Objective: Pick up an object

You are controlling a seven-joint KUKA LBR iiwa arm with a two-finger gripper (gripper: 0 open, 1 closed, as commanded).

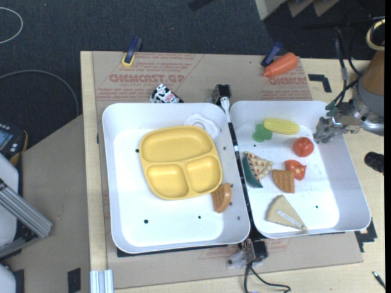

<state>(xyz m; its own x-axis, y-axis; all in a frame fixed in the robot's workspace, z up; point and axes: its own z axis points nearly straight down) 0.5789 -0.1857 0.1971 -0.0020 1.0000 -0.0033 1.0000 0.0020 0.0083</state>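
The right bin [342,182] holds several toy foods: a yellow corn cob [280,126], a green piece [261,134], a red tomato [303,146], a pizza slice [257,166], a small red piece [296,168], a brown waffle-like piece [283,180] and a pale cheese wedge [285,213]. My gripper [323,130] hangs over the bin's upper right part, just right of the tomato and the corn, with nothing visibly held. The arm [371,96] comes in from the right edge.
The left bin [122,182] carries a yellow divided plate [180,162], a brown bread piece [222,197] by the centre wall, and a white ring [202,124]. Behind the bins lie an orange clamp [281,65], a yellow-blue clamp [130,52] and a black-and-white object [164,94].
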